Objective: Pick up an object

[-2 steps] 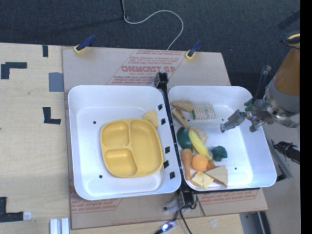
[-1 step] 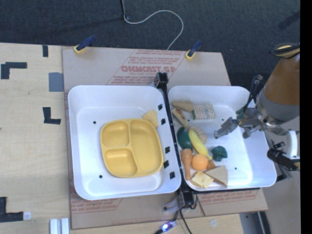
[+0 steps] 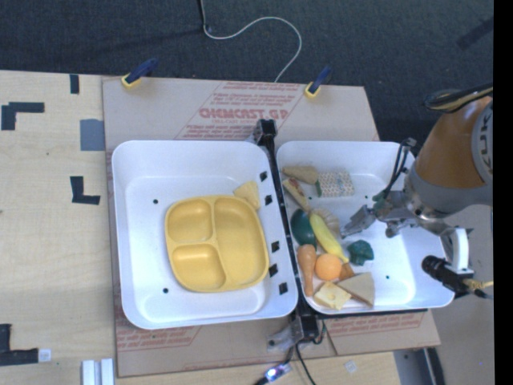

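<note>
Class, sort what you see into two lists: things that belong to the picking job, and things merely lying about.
Job:
gripper
banana
orange
carrot
right bin

Lying about:
yellow tray
left bin
blue clamps
white cable

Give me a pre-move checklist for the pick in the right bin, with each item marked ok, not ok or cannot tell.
1. Gripper is over the right bin: ok.
2. Nothing seen between its fingers: ok.
3. A target within reach: ok, the banana and a dark green piece lie just beside the tip.
4. Target stands free of neighbours: not ok, the banana touches the green pepper and the orange.
5. Finger opening wide enough: cannot tell.
6. Yellow tray in the left bin is away from the arm: ok.
</note>
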Controlling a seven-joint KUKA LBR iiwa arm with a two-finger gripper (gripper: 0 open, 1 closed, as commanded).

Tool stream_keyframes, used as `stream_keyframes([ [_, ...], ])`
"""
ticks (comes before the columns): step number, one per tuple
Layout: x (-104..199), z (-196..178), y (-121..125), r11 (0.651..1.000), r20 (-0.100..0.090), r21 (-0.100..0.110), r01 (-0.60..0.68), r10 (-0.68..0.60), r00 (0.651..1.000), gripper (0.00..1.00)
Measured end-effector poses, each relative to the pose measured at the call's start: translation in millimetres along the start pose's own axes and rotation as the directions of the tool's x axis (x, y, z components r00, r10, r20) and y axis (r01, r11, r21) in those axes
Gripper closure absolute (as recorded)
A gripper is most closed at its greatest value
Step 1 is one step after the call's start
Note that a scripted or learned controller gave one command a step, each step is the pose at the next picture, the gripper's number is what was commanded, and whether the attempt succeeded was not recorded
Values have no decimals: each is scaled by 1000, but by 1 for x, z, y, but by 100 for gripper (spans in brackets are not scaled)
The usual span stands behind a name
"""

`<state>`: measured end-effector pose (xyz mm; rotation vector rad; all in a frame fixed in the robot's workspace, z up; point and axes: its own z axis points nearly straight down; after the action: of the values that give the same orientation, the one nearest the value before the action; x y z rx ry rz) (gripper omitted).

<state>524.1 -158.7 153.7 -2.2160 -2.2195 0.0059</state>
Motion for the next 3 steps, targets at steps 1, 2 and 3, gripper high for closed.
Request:
stream_keyframes([
  [1, 4, 64, -2, 1000, 0, 1, -1, 1, 1000, 0],
  [2, 4, 69, -1, 1000, 2, -5, -1, 1, 1000, 0],
  [3, 4, 58, -2, 1000, 3, -6, -1, 1, 1000, 100],
])
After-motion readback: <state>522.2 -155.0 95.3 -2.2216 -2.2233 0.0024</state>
